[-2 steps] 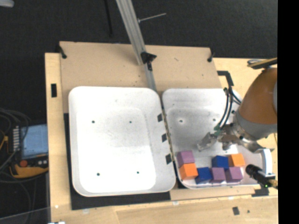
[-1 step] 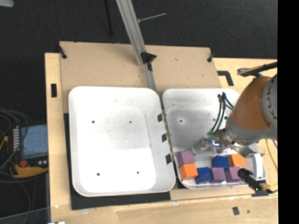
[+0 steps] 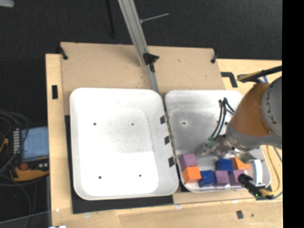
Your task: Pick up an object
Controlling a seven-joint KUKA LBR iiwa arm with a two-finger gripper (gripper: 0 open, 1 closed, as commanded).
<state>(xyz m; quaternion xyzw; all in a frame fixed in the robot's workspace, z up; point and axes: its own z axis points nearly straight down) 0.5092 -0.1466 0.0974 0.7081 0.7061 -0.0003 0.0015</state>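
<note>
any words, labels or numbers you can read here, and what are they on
None can be read.
Dark lettering runs down the arm's grey casing at the right edge, cut off and too blurred to read.
The blocks, both white bins and the device at left show no legible marks.

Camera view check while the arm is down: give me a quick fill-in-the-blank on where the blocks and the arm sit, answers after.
1. The coloured blocks all lie in the ____ bin as the camera sees it.
2. The orange block sits right beside a ____ block, at that bin's near-left part.
3. The arm reaches in from the view's ____ side, over the blocks.

Missing words: right; purple; right
</note>
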